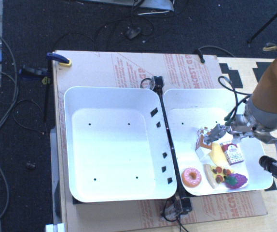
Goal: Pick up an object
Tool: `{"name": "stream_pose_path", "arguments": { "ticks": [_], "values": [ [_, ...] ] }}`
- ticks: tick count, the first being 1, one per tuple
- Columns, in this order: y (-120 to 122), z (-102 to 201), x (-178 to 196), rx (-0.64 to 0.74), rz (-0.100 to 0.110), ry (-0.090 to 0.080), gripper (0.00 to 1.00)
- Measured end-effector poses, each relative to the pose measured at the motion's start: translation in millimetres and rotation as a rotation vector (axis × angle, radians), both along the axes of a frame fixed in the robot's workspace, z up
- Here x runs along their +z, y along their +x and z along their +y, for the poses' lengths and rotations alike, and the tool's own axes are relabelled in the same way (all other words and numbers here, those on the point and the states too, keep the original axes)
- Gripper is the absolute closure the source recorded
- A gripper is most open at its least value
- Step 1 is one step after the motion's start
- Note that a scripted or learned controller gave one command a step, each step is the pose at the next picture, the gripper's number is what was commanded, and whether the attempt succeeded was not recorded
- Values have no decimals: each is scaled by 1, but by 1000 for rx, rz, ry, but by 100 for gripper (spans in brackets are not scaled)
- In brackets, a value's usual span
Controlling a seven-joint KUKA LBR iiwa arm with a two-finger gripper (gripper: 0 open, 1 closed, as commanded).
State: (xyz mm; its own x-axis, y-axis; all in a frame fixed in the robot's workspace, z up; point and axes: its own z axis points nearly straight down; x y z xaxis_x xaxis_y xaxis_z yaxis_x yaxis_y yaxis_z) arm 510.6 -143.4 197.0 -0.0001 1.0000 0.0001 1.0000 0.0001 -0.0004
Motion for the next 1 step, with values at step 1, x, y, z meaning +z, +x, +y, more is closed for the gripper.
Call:
{"name": "stream_pose_path", "arguments": {
  "ticks": [1],
  "values": [
    [33, -64, -51, -3, 4, 1, 0]
  ]
}}
